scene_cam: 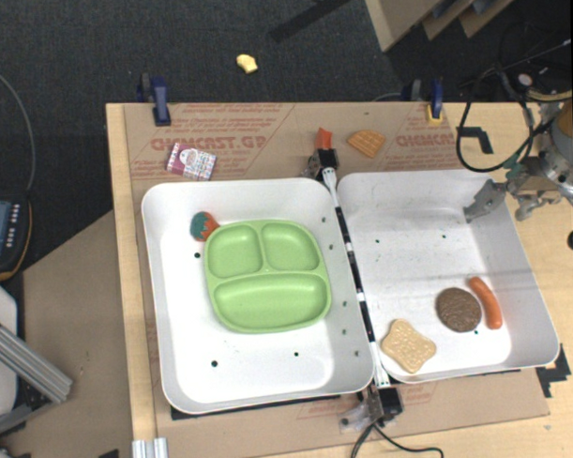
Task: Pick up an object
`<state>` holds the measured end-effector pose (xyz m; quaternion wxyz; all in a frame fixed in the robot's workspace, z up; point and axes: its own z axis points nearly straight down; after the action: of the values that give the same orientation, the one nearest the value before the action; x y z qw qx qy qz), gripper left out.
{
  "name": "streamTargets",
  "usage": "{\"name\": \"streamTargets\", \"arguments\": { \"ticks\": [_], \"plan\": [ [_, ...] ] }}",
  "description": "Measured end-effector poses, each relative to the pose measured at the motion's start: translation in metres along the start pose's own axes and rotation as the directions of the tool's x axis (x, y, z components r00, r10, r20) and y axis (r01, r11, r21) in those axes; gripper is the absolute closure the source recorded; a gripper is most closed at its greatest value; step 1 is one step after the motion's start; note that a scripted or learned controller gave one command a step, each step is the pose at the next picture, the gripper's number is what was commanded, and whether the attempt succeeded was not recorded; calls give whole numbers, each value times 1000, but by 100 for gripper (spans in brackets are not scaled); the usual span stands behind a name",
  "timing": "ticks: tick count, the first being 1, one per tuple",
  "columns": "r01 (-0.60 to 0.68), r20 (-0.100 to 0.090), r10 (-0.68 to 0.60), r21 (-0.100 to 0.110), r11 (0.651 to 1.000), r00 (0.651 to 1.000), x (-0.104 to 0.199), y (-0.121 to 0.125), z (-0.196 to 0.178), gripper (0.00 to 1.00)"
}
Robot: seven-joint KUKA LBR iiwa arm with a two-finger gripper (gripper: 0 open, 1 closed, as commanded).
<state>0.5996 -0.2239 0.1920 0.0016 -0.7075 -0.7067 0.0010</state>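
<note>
The right bin [408,219] holds a round brown patty [457,309], an orange sausage [487,302] touching its right side, and a slice of toast [407,346] at the near left corner. In the left bin [178,349] lies a green divided plate [267,276], with a small red and teal object [204,225] by its far left corner. My gripper [499,201] hangs over the right bin's far right part, well apart from the food, with nothing visibly held.
On the cardboard behind the bins lie a waffle cracker [365,143] and a pink card [191,161]. Blue clamps [157,98] hold the board's far edge. Black cables [480,137] loop near the arm at the right.
</note>
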Motion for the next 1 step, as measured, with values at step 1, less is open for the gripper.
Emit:
{"name": "streamTargets", "arguments": {
  "ticks": [1],
  "plan": [
    [-2, -5, 2, 8, 1000, 1000, 1, -74, 85, 0]
  ]
}}
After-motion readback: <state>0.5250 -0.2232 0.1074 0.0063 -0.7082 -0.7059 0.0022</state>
